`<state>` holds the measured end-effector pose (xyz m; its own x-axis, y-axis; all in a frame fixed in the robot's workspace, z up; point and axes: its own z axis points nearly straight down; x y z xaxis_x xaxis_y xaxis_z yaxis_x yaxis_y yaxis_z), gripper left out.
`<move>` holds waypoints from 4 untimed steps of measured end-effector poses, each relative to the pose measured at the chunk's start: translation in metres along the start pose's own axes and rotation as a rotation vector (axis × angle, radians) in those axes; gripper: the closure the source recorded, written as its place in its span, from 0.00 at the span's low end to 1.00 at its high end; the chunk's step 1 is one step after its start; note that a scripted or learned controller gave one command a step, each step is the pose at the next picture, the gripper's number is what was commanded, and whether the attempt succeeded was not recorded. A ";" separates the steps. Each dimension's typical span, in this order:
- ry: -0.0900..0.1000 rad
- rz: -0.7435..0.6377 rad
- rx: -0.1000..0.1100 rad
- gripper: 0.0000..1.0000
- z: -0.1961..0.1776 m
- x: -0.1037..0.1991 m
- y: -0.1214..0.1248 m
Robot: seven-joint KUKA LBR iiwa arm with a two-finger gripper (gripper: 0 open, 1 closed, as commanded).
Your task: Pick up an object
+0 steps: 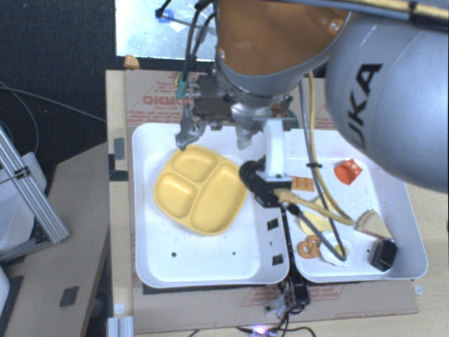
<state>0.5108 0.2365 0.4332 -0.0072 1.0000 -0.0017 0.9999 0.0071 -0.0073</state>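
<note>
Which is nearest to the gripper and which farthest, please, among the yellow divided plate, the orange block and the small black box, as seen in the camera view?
1. Yellow divided plastic plate, left bin, directly under the gripper.
2. Orange block, right bin, toward its far side.
3. Small black box, right bin, at its near right corner, farthest away.

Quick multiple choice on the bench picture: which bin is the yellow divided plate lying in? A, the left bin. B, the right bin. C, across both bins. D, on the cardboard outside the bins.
A: the yellow divided plate lies wholly inside the left bin, apart from the right bin with the orange piece.
</note>
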 end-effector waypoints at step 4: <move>0.003 0.002 -0.012 1.00 0.003 -0.002 0.057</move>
<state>0.5680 0.2344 0.4296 -0.0051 1.0000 0.0016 1.0000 0.0051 0.0047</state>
